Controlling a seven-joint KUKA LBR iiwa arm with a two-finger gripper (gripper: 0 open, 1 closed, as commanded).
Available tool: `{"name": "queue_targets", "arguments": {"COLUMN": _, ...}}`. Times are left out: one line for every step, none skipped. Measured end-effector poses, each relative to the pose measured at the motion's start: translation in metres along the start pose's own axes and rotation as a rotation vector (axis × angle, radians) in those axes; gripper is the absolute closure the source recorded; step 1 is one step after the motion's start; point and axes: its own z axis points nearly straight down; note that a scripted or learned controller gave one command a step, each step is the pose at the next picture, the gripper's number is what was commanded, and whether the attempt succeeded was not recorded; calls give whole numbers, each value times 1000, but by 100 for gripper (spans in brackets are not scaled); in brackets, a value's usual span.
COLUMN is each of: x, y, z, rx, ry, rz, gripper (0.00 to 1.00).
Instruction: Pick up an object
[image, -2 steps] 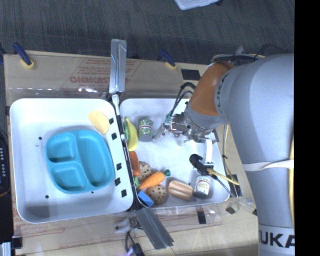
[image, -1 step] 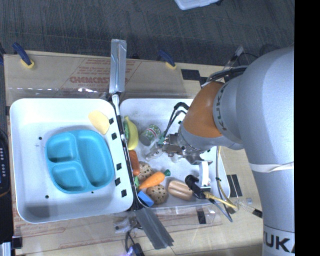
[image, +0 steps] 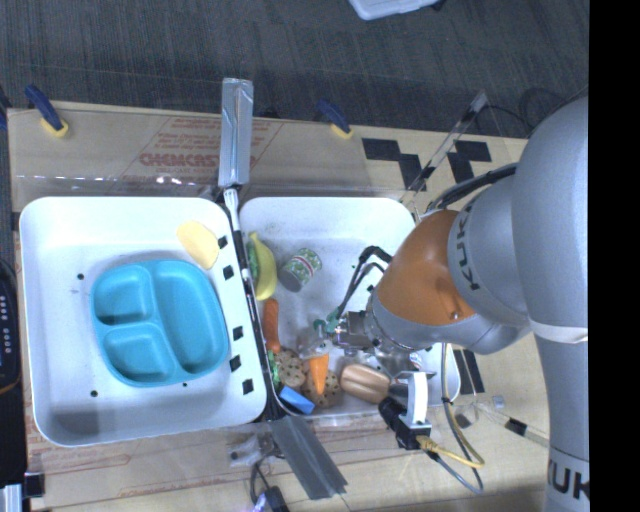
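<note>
The hand (image: 345, 332) is low inside the right white bin (image: 330, 215), below the orange wrist band, near the bin's front half; its tip is mostly hidden under the wrist, so I cannot tell whether it is open or closed, and nothing can be seen gripped in it. Just in front of it, toward the bin's front edge, lies a tan rounded wooden block (image: 362, 381), with an orange carrot-shaped toy (image: 318, 375) beside it and a brown speckled cookie-like piece (image: 291, 370) further toward the divider. A blue flat piece (image: 296, 401) sits at the bin's front-left corner. A slim orange stick-shaped toy (image: 271, 325) lies along the left wall, and behind it a yellow-green banana-like toy (image: 262, 266) rests against the same wall. A small green-labelled can (image: 300, 268) lies on its side behind the hand, apart from it. The left white bin (image: 60, 230) holds a turquoise divided plastic tray (image: 160, 322) and a pale yellow sponge-like block (image: 199, 243) at its back-right corner.
</note>
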Motion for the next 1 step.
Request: {"name": "queue_targets", "arguments": {"x": 0, "y": 1, "z": -10, "rx": 0, "ry": -1, "rz": -5, "gripper": 100}}
